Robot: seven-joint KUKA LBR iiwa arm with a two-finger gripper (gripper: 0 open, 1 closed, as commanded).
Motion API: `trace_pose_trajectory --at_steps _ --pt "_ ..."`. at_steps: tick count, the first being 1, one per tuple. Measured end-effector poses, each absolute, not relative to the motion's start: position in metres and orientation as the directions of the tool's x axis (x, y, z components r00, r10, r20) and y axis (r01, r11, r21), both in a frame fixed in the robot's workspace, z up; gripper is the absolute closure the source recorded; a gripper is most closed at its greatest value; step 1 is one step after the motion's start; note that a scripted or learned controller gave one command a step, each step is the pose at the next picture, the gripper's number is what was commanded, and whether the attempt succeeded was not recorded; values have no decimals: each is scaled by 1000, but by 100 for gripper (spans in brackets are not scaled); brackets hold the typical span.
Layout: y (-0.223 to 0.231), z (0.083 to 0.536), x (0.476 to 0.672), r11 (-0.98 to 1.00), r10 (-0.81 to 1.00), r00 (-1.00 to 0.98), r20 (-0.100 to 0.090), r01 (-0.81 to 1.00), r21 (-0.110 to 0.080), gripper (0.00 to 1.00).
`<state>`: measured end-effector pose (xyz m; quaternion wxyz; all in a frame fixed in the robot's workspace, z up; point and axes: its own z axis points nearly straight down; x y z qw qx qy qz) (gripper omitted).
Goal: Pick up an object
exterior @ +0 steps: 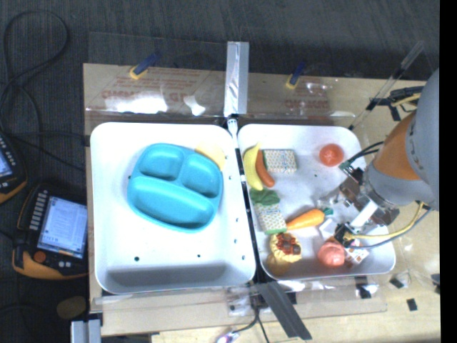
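Robot pincer, grip state impossible to tell, hovers at three o'clock of the orange plastic carrot.

the arm is cut off by the frame's edge at 3 o'clock. the yellow piece at the blue tray's 1 o'clock is half hidden under its rim. the small items beside the gripper are too blurred to identify.
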<state>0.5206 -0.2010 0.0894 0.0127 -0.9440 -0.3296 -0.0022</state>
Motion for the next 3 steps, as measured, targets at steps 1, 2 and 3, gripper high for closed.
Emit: trace_pose_trajectory --at_steps 1,2,3 --pt "-209 90 491 -978 208 978 14 208 2 0" --pt "-209 99 490 -977 211 977 9 211 4 100" --pt "-147 117 527 -977 214 977 -6 214 -1 100"
